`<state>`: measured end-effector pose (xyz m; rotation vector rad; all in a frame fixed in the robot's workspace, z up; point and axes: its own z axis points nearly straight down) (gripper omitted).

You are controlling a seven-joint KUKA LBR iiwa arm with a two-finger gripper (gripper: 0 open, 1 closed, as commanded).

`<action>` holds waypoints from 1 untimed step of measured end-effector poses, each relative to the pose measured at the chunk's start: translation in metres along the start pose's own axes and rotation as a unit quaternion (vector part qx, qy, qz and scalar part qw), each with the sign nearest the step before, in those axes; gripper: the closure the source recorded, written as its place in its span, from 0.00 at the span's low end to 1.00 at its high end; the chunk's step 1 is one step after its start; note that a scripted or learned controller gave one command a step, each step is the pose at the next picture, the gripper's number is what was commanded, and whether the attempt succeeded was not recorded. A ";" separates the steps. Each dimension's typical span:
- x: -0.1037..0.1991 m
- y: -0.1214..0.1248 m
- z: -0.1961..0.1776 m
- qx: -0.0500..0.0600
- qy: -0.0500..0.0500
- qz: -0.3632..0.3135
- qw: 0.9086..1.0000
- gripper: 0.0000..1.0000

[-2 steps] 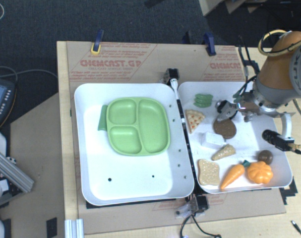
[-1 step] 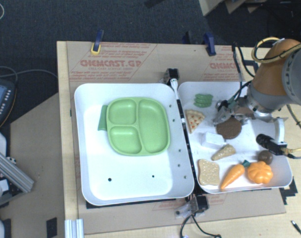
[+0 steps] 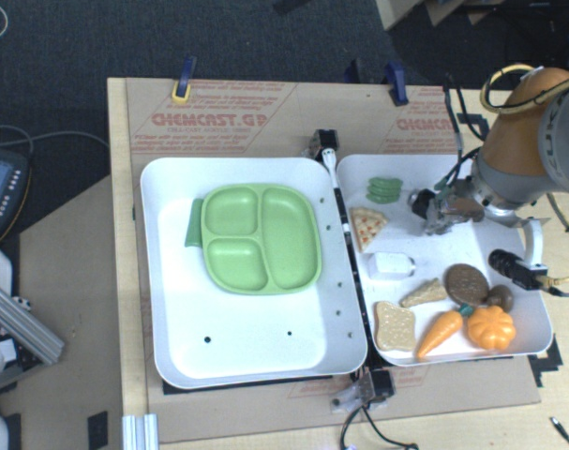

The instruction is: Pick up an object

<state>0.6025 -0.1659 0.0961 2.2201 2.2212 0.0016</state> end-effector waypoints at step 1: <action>0.009 0.007 -0.054 -0.002 -0.001 -0.001 1.000 1.00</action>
